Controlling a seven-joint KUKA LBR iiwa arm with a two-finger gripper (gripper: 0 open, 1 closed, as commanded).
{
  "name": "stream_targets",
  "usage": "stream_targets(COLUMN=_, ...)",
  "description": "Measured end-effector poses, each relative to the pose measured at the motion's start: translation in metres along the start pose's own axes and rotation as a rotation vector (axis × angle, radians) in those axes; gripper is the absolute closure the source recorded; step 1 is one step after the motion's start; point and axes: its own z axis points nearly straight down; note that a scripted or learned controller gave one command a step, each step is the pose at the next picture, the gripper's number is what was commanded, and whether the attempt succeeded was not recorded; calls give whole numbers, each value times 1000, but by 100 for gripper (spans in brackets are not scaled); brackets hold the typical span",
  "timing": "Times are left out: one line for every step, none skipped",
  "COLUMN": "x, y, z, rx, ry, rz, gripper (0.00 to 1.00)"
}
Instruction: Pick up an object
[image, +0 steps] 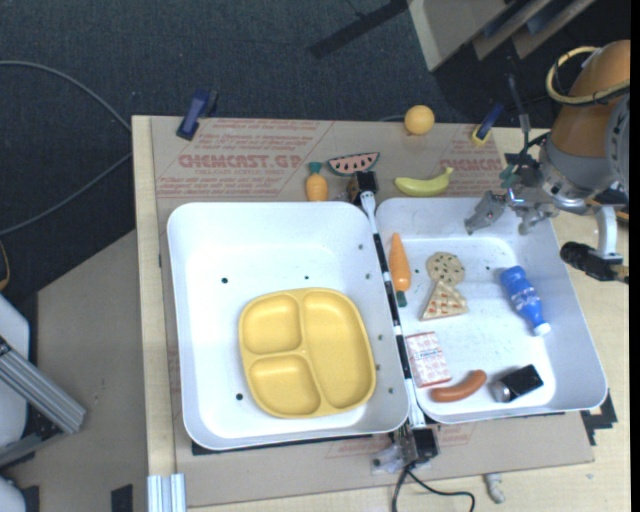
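The task does not name one thing, so we look at the right bin (575, 345), where the small things lie. Closest to the arm is a blue bottle (523, 297). It lies flat on its side, and its long way runs from far-left to near-right, with a white cap at the near end. It looks smooth and round, so we think it may roll when touched.

The gripper (510, 213) hangs over the far edge of that same bin. Its fingers (483, 217) spread apart and hold nothing. The bottle lies nearer to us than the fingers and a little to the right. So we think the arm must come toward the near side and go down, with the fingers across the bottle's narrow way.

To the left of the bottle we see a round cookie (444, 266) with dark spots, and a flat triangle slice (442, 300) just near it. A long orange carrot (399, 262) lies along the bin's left wall. Nearer to us sit a small white and red packet (427, 358), a shiny sausage (458, 386) and a small black block (517, 382).

The left bin (200, 250) holds a yellow tray (305, 352) with three hollows. It looks like hard, smooth plastic.

On the desk (240, 160) beyond the bins rest a yellow banana (424, 182), a watermelon slice (354, 162), a small orange fruit (317, 185) and a yellow ball (419, 120).
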Motion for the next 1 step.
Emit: stream_targets(x=-25, y=-41, z=51, rx=1, ry=8, rz=-4, gripper=0)
